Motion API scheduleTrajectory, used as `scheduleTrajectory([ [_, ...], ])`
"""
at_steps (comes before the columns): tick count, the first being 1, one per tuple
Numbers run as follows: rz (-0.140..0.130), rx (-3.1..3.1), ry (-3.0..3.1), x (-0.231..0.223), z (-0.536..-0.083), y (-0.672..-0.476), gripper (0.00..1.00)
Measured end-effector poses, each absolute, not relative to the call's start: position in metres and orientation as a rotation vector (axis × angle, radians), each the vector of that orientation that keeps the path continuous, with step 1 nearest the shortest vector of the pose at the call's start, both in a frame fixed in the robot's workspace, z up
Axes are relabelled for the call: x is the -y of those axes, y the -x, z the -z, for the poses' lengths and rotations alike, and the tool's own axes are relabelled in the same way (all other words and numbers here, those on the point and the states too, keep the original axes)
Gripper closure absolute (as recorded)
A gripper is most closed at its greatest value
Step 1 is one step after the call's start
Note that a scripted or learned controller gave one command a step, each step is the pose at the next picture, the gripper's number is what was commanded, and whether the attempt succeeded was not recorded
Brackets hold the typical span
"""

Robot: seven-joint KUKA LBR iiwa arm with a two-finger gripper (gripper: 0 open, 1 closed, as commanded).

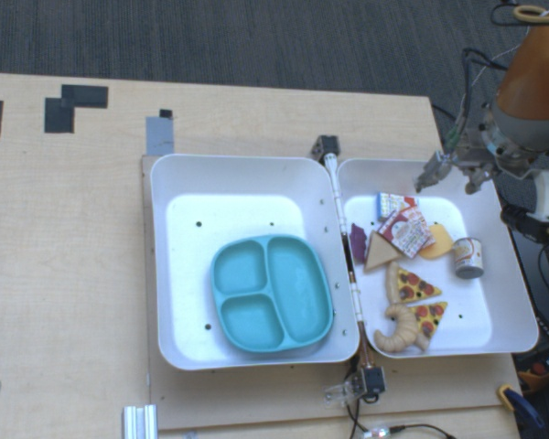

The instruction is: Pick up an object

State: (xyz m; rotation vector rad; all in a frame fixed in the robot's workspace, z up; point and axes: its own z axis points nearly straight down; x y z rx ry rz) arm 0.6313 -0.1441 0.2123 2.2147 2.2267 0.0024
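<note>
Blue divided plate (273, 293), left bin (178, 190)

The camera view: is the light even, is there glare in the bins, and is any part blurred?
Camera view: bright, even light; mild glare on the left bin floor around the blue plate; soft shadows under the toys in the right bin; the pincer at the right bin's top edge looks slightly blurred; the bench stays sharp.

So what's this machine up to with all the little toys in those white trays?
A robot arm reaches in from the right, and its fingers hang open above the far edge of the right bin, holding nothing. That bin has toy food: two pizza slices, a croissant, a small can and a red and white packet. The left bin holds a blue divided plate. Nothing has been picked up yet.
</note>
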Motion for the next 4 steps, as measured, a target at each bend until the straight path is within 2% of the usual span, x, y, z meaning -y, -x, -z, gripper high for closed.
scheduleTrajectory([
  [1,-0.012,-2.219,-2.210,0.155,-0.107,-0.623,0.00],
  [2,-0.019,-2.214,-2.207,0.099,-0.091,-0.575,0.00],
  [3,-0.024,-2.215,-2.204,0.098,-0.101,-0.577,1.00],
  [4,-0.023,-2.215,-2.204,0.098,-0.101,-0.577,0.00],
])
